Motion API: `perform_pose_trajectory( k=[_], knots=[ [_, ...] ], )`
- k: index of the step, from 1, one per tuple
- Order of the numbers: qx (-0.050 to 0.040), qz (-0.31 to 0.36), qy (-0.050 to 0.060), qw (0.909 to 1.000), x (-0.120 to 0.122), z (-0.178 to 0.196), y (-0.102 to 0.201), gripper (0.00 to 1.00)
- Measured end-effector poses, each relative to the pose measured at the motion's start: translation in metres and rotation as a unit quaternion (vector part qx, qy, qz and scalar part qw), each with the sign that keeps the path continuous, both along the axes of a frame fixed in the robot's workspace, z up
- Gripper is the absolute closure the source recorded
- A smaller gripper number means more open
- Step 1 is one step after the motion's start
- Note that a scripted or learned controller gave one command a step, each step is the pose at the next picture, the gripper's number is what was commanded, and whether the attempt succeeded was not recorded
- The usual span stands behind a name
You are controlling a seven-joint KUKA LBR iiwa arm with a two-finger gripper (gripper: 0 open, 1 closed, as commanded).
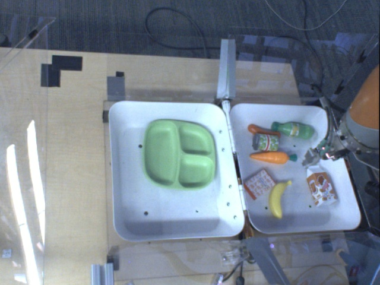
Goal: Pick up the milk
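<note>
Reaching in from the right, the hand point(316, 155) hovers just above the milk point(321, 188), grip state unclear.

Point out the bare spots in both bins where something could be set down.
Left white bin: bare floor rings the green sectioned plate, widest along the front edge. Right white bin: a free strip lies along the front, below the yellow banana and the small brown-and-white milk carton. Its middle and back are crowded around the orange carrot and green bottle.

The arm reaches in from the right, orange band showing, wrist angled down-left, claw point(313, 155) hanging low.
</note>
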State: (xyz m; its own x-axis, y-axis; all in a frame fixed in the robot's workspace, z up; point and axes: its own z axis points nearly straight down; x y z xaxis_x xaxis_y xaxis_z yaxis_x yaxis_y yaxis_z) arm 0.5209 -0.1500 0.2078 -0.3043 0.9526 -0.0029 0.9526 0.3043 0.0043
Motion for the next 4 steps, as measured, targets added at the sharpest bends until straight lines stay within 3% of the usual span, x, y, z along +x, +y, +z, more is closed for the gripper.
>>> perform_pose_trajectory(
  k=[1, 2, 3, 4],
  knots=[
    [0.0000, 0.000, 0.000, 1.0000, 0.000, 0.000, 0.000, 0.00],
    [-0.0015, 0.041, -0.002, 0.9992, 0.000, -0.120, -0.057, 0.00],
    [-0.0012, 0.041, -0.004, 0.9991, 0.002, -0.108, -0.057, 1.00],
    [-0.0004, 0.059, -0.001, 0.9983, 0.037, -0.018, -0.011, 1.00]
  ],
)
